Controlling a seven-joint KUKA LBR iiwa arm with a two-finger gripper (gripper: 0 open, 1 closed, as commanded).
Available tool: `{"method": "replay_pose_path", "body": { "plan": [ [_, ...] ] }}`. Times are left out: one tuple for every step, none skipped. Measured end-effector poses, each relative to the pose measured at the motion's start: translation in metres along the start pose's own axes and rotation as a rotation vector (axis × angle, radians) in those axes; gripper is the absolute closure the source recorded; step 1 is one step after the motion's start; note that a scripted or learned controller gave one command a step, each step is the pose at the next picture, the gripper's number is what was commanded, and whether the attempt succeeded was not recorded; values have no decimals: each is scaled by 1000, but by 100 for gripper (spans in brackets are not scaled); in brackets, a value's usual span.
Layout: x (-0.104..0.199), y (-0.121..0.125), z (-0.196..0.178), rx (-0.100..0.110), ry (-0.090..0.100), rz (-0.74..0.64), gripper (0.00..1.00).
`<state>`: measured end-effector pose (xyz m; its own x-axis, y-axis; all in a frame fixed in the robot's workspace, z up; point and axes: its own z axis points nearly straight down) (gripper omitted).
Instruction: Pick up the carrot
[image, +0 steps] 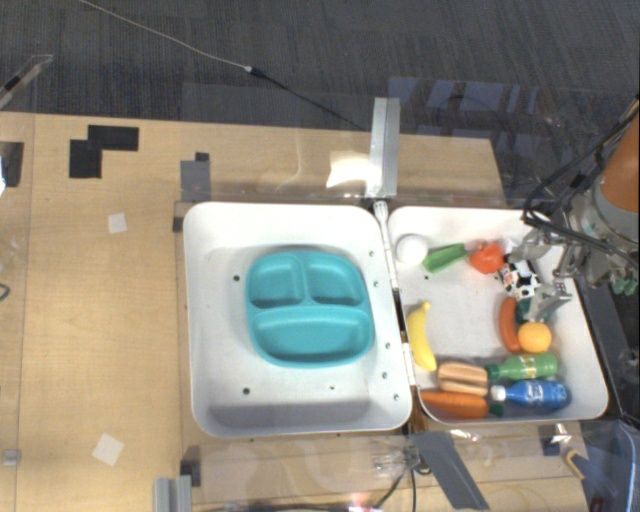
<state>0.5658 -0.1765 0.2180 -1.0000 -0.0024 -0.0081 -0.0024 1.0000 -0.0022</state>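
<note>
The carrot (455, 404), a long orange piece, lies along the front wall of the right bin (598, 400), just in front of a hot dog (462, 376). My gripper (538, 275) hangs over the back right part of that bin, far from the carrot. It is open, and its fingers (552, 298) hold nothing. A small black-and-white toy (516, 279) sits right beside the fingertips.
The right bin also holds a white ball (410, 248), a green vegetable (445, 257), a red-orange piece (487, 258), a banana (421, 337), a sausage (509, 325), an orange (535, 337), and green (528, 368) and blue (530, 396) bottles. A teal divided plate (308, 305) lies in the left bin (215, 300).
</note>
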Motion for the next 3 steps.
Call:
{"method": "replay_pose_path", "body": {
  "plan": [
    [-10, -26, 112, 3, -19, 30, 0],
    [-13, -25, 99, 5, -27, 23, 100],
    [-13, -24, 100, 4, -26, 22, 0]
  ]
}}
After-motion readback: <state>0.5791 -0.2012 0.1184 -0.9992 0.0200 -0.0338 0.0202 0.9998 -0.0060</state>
